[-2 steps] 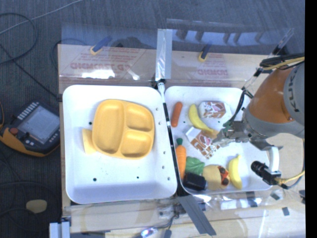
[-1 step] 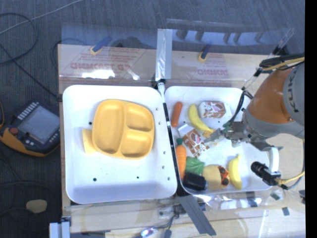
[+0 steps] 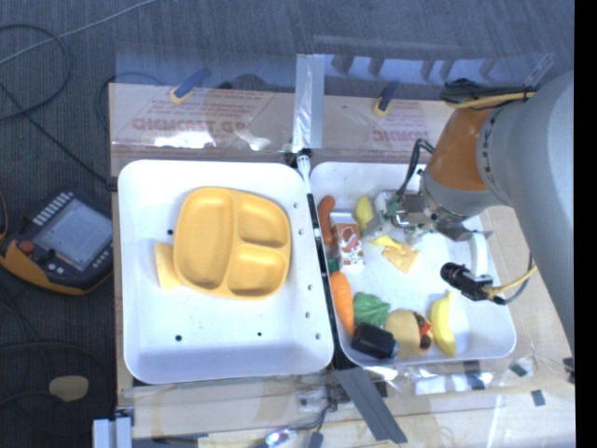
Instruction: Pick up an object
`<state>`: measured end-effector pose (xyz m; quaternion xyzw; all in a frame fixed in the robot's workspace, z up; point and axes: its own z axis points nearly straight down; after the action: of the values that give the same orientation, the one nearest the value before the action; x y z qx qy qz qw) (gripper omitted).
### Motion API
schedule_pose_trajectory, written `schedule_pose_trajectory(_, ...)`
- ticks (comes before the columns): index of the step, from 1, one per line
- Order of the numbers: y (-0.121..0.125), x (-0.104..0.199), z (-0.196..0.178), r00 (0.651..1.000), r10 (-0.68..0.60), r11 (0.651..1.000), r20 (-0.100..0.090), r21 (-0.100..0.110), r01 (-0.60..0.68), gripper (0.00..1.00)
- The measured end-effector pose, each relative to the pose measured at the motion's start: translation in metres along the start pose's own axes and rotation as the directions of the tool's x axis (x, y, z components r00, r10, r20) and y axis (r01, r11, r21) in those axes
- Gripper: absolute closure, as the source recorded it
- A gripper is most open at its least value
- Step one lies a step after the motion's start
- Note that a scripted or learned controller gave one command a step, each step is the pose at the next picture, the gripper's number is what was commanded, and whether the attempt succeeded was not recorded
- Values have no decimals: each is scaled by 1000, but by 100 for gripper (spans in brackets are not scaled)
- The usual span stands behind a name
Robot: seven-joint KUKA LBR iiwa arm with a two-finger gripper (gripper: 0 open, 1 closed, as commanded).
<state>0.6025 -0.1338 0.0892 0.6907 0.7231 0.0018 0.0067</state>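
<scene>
Closest to the camera, along the right bin's (image 3: 499, 339) front edge, there's a black block (image 3: 373, 342), a round yellow-and-red toy (image 3: 408, 329) and a banana (image 3: 444, 325), with a green leafy piece (image 3: 369, 306) and a carrot (image 3: 341, 297) just behind, by the wall next to the left bin (image 3: 140, 343). That left bin holds a yellow divided plate (image 3: 231, 242).

The gripper (image 3: 403, 215) is down near the right bin's back middle, hovering over a pale yellow wedge (image 3: 401, 255), probably toy cheese. Can't tell whether the fingers are spread or pinched, and nothing is visibly in them.

My guess is the wedge is light hard plastic, stiff, a bit slick, not fragile. It lies flat, long axis running diagonally from the back-left toward the front-right. I'd pinch it across the short width, near the thick end.
</scene>
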Motion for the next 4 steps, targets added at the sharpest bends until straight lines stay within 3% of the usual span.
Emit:
schedule_pose_trajectory(1,0,0,-10,1000,-1,1000,2,1,1,100)
schedule_pose_trajectory(2,0,0,-10,1000,-1,1000,2,1,1,0)
schedule_pose_trajectory(3,23,-29,-7,987,-158,987,-5,14,158,0)
schedule_pose_trajectory(4,23,-28,-15,987,-161,987,-5,17,161,100)
